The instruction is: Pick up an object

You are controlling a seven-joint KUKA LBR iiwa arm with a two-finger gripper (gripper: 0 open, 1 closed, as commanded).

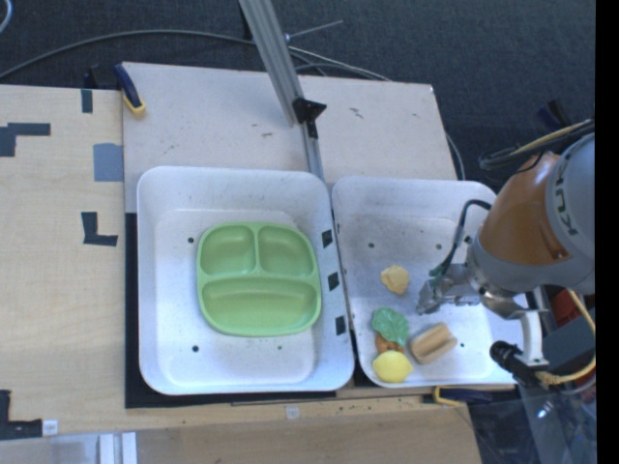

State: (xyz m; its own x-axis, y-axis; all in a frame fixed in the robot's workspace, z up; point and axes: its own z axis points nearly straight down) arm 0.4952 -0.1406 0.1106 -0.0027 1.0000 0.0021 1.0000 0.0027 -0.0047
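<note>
2 shallow white bins side by side on bench: left bin (155, 259), right bin (387, 201), rims touching at centre. Green divided plate (259, 278) flat in middle of left bin, 3 compartments (2 small at far side, 1 long at near side). Wooden board (251, 114) under bins. Metal pole (271, 42) slants from top edge down to gap between bins. Blue-and-yellow clamp (130, 89) at board's far left corner. Grey tape marks (97, 228) on bench at left. Cables (97, 46) across dark floor behind.

A robotics lab: taped bench (58, 211), loose cables (87, 46), white bins (155, 288).
</note>
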